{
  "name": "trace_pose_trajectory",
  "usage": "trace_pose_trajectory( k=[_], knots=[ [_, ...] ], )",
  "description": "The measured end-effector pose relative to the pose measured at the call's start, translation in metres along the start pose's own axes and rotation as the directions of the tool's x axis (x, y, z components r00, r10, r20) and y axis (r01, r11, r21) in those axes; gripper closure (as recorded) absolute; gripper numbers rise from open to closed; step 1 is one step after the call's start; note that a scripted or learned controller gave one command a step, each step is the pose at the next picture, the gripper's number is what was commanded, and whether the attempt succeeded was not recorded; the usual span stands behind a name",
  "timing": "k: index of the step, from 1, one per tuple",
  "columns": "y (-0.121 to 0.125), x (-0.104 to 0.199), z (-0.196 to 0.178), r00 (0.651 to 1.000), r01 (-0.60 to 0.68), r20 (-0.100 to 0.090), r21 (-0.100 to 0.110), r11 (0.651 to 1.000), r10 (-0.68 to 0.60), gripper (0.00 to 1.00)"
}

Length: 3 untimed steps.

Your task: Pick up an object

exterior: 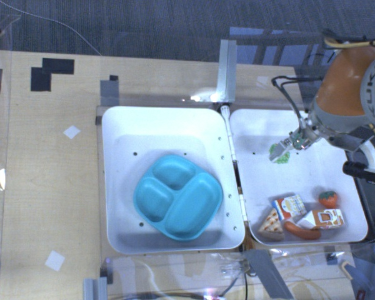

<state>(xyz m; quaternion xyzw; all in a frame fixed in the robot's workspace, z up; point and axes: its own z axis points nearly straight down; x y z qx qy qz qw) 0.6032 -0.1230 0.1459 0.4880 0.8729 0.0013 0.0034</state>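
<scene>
**A:** Four small toy foods huddle in the right white bin's (256, 136) near corner: a pizza wedge (272, 222), a red sausage (302, 232), a little white carton (290, 205) and an orange-and-white box (325, 219), with a small red-orange fruit (328, 198) just behind. The left white bin (122, 130) carries a blue three-part plastic plate (177, 196).

**B:** And farther back?

**A:** The end effector (292, 145) seems clamped on a green leafy toy (279, 153), which hangs at its left tip over the right bin's far half.

**B:** Advice?

**A:** The grip looks marginal. I'd lift straight and slowly, clear of the bin wall, without swinging.
</scene>
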Motion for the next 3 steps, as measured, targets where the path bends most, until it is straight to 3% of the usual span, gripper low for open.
trace_pose_trajectory(
  k=[1,2,3],
  knots=[
    [0.071,0.021,-0.040,0.926,-0.378,0.000,0.001,0.926,0.378,1.00],
    [0.089,0.016,-0.040,0.893,-0.451,0.000,0.001,0.893,0.451,1.00],
    [0.115,0.060,-0.040,0.872,-0.489,-0.001,0.003,0.872,0.489,1.00]
  ],
)
